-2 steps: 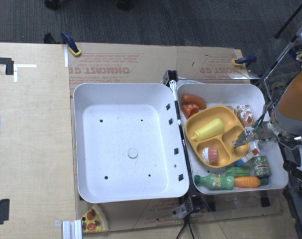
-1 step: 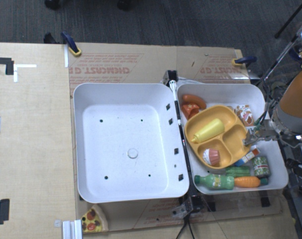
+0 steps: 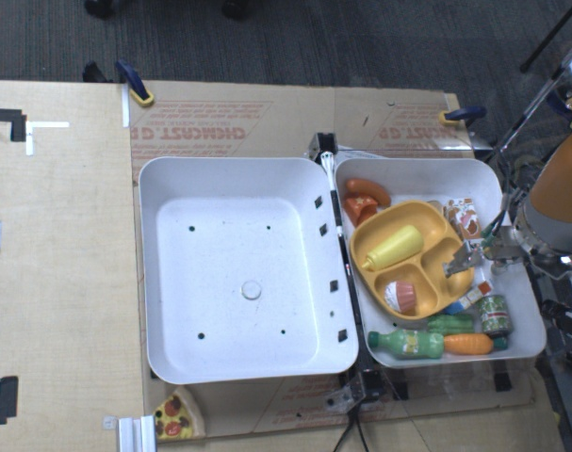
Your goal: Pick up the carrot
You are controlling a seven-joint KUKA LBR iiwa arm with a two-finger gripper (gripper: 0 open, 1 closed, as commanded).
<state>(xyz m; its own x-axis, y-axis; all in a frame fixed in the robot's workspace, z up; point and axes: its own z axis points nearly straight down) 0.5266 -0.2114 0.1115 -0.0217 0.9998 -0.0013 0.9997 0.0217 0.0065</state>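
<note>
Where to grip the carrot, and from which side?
Probably mid-body, from above. The carrot lies flat along the right bin's near wall, close against a green bottle, so close the fingers across its width. The gripper is over the yellow tray.

Even bright overhead light — soft shadows, slightly grainy, mild blur.

Orange carrot [image 3: 468,345], lying flat on its side, near front edge of right bin [image 3: 521,347], touching green bottle [image 3: 408,345]
</note>
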